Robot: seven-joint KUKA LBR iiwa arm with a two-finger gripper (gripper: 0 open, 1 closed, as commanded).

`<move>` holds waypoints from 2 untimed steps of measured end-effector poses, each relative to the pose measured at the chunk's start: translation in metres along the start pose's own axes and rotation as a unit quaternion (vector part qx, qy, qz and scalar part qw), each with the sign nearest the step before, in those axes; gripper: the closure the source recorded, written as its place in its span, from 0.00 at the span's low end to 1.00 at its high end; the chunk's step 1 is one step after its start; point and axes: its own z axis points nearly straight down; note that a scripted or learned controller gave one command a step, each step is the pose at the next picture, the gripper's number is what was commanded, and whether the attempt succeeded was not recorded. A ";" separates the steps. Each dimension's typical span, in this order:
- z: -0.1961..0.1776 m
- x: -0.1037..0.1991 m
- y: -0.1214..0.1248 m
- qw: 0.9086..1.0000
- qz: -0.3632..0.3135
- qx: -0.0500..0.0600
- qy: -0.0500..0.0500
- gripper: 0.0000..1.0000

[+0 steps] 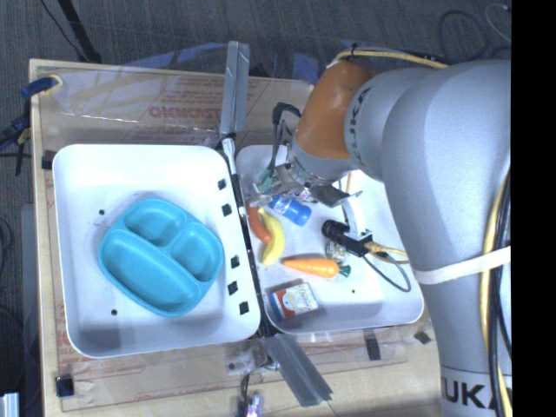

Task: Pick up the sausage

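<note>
Sausage (258,225) lies beside the banana (274,238), just left of the gripper (280,183); its state unclear.

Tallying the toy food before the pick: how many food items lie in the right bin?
4: sausage beside banana near the divider, carrot mid-bin, can at the near edge. The arm may hide more.

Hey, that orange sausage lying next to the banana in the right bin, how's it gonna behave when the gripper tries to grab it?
The sausage looks smooth and rounded, so it may slip or roll between fingers. It lies squeezed between the bin's left wall and the banana, so a grasp will probably nudge the banana too. It looks like small toy food, likely light and fairly stiff.
</note>
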 end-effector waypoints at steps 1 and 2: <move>0.000 0.000 -0.008 1.000 -0.006 -0.001 -0.001 1.00; 0.007 -0.027 -0.030 1.000 0.018 0.007 0.003 1.00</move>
